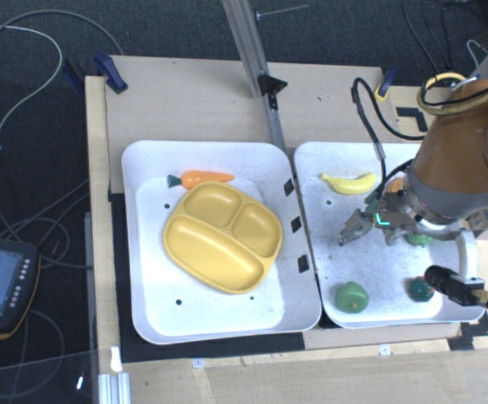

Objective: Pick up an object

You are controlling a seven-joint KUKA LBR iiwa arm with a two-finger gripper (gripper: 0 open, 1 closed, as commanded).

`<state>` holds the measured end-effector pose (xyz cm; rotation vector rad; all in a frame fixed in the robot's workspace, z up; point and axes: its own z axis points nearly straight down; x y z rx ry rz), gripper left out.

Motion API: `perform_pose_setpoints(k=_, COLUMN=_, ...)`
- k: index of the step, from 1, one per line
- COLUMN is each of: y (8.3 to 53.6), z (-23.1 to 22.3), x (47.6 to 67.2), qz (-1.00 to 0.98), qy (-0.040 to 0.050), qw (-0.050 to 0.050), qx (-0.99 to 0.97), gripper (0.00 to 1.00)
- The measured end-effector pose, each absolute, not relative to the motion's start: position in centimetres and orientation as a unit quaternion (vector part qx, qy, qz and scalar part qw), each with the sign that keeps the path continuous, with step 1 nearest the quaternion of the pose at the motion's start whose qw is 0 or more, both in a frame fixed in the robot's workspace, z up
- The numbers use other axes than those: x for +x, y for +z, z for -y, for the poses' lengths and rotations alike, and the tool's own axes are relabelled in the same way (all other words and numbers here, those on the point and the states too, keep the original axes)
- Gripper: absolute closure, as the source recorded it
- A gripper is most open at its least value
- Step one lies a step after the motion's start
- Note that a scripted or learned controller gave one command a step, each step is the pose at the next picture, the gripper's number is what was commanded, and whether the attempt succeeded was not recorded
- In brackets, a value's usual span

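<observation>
Banana [350,183] lies in the right bin [328,251], just up and left of the jaws, long axis crosswise, green apple [352,296] below them; whether they are spread or holding anything I cannot tell

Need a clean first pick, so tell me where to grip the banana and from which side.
Grip the banana across its thick middle, coming straight down from above. It lies flat in the right bin, curved with both ends turned up toward the bin's far wall, so the fingers should close across its narrow width. Nothing crowds it.
</observation>
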<state>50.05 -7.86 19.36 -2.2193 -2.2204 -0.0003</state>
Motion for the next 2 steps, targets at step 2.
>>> perform_pose_setpoints(k=2, y=9.0, z=8.1, x=49.8, qz=0.707, qy=0.0017, qw=0.004, qx=-0.707, gripper=0.0)
